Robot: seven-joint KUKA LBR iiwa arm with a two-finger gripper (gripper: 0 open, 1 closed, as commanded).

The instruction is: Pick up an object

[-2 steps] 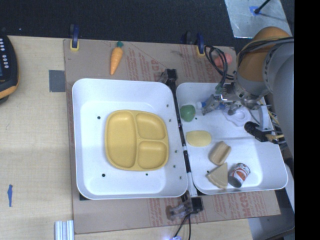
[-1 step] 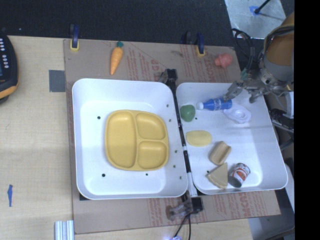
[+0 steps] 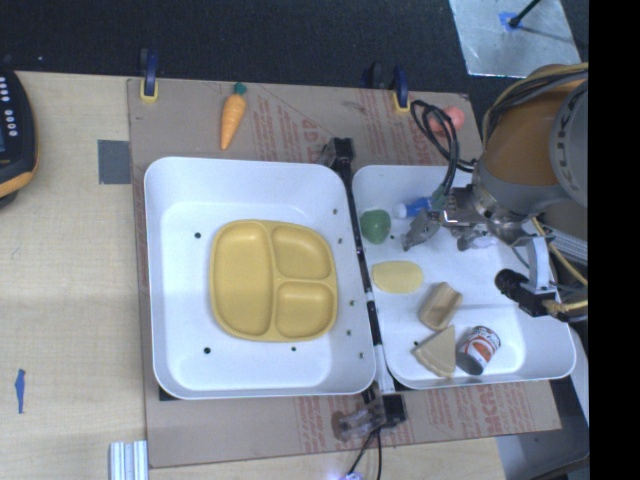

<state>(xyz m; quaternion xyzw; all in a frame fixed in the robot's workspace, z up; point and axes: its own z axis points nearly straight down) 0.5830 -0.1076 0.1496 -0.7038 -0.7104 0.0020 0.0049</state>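
Hovering low over the right bin (image 3: 560,363) near the green ball (image 3: 375,225), the gripper (image 3: 425,226) (finger spread unreadable from here) has lifted nothing yet.

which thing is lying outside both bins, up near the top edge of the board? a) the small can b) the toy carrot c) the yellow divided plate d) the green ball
b, the toy carrot lies on the brown board above the left bin, while the green ball and small can sit in the right bin and the yellow divided plate sits in the left one.
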